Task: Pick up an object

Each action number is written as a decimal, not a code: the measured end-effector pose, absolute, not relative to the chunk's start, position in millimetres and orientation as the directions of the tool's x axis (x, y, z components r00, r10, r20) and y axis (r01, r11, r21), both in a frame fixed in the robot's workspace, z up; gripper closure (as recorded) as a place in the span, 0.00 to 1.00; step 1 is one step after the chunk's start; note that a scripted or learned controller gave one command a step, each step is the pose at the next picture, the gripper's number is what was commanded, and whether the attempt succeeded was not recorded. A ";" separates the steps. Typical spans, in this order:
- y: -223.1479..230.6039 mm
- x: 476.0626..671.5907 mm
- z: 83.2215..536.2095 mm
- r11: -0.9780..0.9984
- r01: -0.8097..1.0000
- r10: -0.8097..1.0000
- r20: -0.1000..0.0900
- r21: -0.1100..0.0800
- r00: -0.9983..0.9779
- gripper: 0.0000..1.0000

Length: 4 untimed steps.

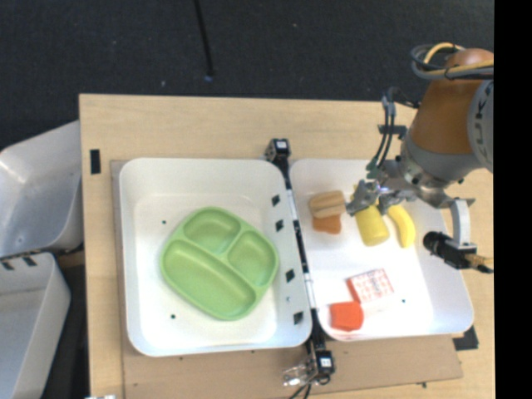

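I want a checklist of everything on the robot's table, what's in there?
Surface: wooden bench bearing two white bins.
Job's things: right bin holds a yellow block, banana, tan-and-orange block, red block, red-patterned card.
Clutter: left bin holds a green divided plate.
Grippers: gripper low above the yellow block; grip unclear.
Cables: thin dark cable beyond the bench.
Surroundings: dark floor, white containers on the left.

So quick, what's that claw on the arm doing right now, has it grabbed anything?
Gripper: cannot be told; it sits low in the right bin, right by the yellow block and the banana.
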<state>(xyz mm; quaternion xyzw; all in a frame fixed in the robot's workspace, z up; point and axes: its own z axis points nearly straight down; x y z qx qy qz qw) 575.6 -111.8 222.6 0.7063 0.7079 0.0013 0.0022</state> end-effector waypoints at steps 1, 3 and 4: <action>-113.0 576.6 257.0 0.004 1.000 1.000 -0.001 0.004 -0.004 1.00; -16.7 587.3 246.7 0.002 1.000 1.000 -0.001 0.000 -0.002 1.00; 40.3 593.1 253.7 0.007 1.000 1.000 0.002 0.002 -0.007 1.00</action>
